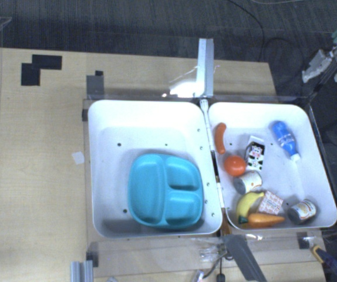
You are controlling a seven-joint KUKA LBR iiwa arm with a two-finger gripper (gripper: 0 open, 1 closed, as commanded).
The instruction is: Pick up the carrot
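Right-hand bin (309, 128) holds the carrot (265, 219) lying crosswise, tip pointing right; claw state can't be told.

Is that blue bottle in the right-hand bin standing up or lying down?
Lying down. The blue plastic bottle with a white cap shows its full length against the right white bin's floor, cap pointing toward the bin's near right side.

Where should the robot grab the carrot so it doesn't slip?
Probably around the thick middle of the carrot, coming straight down from above. It lies flat and sideways along the near wall of the right bin, so the fingers should close across its narrow width. The banana and a small packet crowd its far side, leaving little room there.
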